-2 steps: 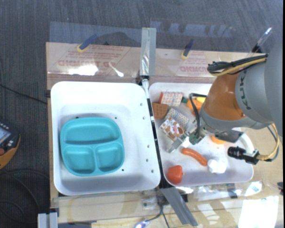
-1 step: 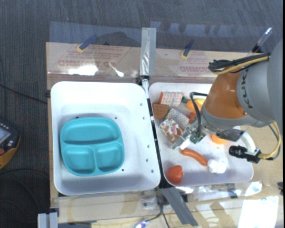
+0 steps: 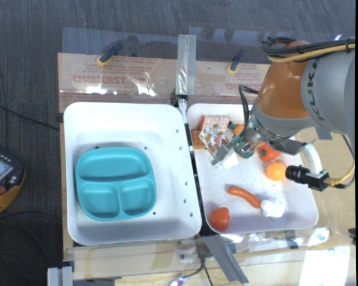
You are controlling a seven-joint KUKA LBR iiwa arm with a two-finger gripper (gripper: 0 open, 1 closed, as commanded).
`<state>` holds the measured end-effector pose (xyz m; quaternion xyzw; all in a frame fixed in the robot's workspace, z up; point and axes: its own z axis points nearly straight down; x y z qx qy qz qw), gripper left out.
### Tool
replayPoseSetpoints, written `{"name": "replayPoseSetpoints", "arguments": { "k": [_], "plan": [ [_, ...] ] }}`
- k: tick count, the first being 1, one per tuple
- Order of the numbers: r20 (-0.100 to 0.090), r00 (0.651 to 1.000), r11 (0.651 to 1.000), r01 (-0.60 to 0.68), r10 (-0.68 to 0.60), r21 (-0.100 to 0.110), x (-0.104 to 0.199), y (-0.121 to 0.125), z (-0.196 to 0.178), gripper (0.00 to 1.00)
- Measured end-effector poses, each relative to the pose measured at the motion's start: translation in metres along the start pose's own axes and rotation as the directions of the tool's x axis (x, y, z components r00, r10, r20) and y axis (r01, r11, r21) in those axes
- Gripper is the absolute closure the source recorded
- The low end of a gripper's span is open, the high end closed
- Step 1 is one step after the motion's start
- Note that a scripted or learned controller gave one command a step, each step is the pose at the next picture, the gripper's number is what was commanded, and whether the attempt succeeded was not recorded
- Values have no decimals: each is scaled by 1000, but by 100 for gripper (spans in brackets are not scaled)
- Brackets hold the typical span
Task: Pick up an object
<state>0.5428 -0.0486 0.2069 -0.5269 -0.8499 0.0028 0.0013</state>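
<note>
Arm: grey KUKA arm (image 3: 322,94) with an orange band, entering from the right of the camera view and bent down over the far part of the right bin
Gripper: the gripper (image 3: 225,154) is low in the right bin (image 3: 298,219), near its far-left corner, pointing towards the divider between the bins
Gripper state: cannot tell; the tips are hard to separate from the clutter around them, and no object is visibly between them
Patterned box: a small orange-and-white patterned box (image 3: 213,130) lies just beside the gripper on its far side, close to the bin's left wall; contact cannot be confirmed
Orange ball: an orange ball (image 3: 275,171) sits on the bin floor to the right of the gripper, apart from it
Red-orange item: a small red-orange item (image 3: 266,154) lies just beyond the ball, partly under the arm
Sausage: an orange sausage-shaped item (image 3: 243,196) lies tilted in the middle of the bin floor
White item: a small white lumpy item (image 3: 272,207) touches the sausage's right end
Red item: a rounded red item (image 3: 219,217) sits at the near-left corner
Left bin: the left bin (image 3: 125,115) holds a teal three-compartment tray (image 3: 114,182), lying flat
Bench surround: two blue-and-yellow clamps (image 3: 110,51) sit on the board behind the bins
</note>
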Motion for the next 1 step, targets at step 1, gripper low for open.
{"name": "replayPoseSetpoints", "arguments": {
  "k": [1],
  "plan": [
    [1, 982, 982, -191, 191, 2, -5, 60, -45, 100]
  ]
}}
